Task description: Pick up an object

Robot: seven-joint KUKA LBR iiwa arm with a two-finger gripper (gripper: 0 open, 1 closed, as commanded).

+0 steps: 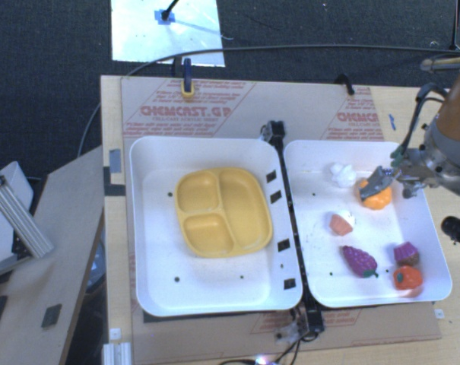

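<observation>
Gripper (383, 182) sits low in the right bin (435, 234), upper right area, directly over the orange toy (377, 198). The grey gripper body covers the toy's top; can't tell how far it's open or whether it has hold of anything. Orange toy is well inside the bin's far and right walls.

Other items in the right bin:
- white lump (341, 174) just left of the gripper, near the far wall
- pink-and-white piece (341, 223) mid-bin, below left of the orange toy
- purple grapes (360, 261) toward the near wall
- dark purple piece (407, 253) touching or just above a red-orange toy (407, 278), both tight in the near right corner

Open floor: strip along the right bin's left wall, plus the patch between the orange toy and the corner pair.

Left bin (150, 204) holds a yellow divided tray (222, 211) roughly centred, bare floor all round it. Black clips run down the seam between the bins.
</observation>
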